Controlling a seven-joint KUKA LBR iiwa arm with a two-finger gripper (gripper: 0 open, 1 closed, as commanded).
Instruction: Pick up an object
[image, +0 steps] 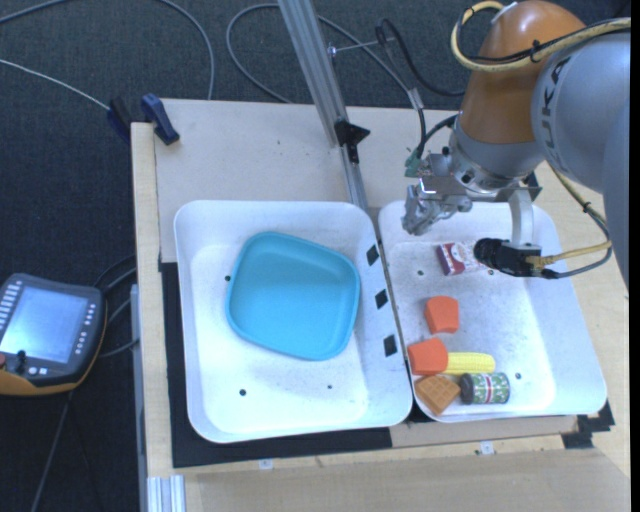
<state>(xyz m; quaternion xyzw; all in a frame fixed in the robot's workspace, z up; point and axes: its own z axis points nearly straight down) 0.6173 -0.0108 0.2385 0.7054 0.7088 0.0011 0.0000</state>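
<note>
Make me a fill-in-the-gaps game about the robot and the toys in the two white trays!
1. The big plate in the left tray is the colour ____.
2. The yellow corn lies in the ____ tray.
3. The pincer hangs over the ____ corner of the right tray.
4. The little jar lies right below the ____.

Missing words: blue; right; far left; corn
</note>
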